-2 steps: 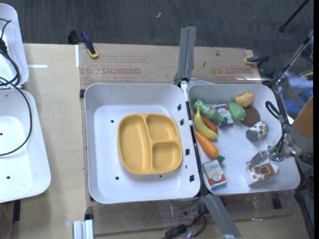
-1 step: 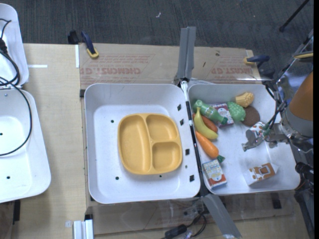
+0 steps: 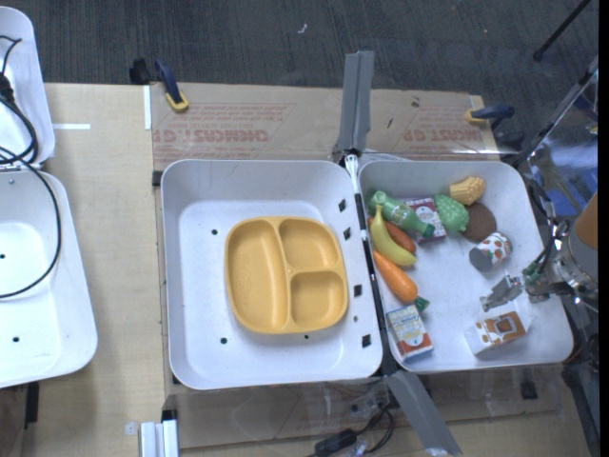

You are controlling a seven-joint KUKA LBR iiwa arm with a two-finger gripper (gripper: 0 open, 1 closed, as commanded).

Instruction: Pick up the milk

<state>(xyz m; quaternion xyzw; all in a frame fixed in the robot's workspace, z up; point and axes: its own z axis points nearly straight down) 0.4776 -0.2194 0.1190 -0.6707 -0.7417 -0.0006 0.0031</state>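
Observation:
The milk (image 3: 498, 331) is a small white carton with a brown print, lying near the front right corner of the right bin (image 3: 447, 171). My gripper (image 3: 500, 293) reaches in from the right edge and hovers just behind the carton, a little apart from it. Its metal fingers (image 3: 491, 300) look open, with nothing between them. The arm's wrist (image 3: 574, 269) sits over the bin's right rim.
The right bin also holds a white and orange can (image 3: 492, 248), a boxed drink (image 3: 409, 332), a carrot (image 3: 395, 276), a banana (image 3: 385, 241), a green bottle (image 3: 404, 213), corn (image 3: 466, 189) and a brown round item (image 3: 480, 222). A yellow divided plate (image 3: 285, 274) lies in the left bin (image 3: 190, 255).

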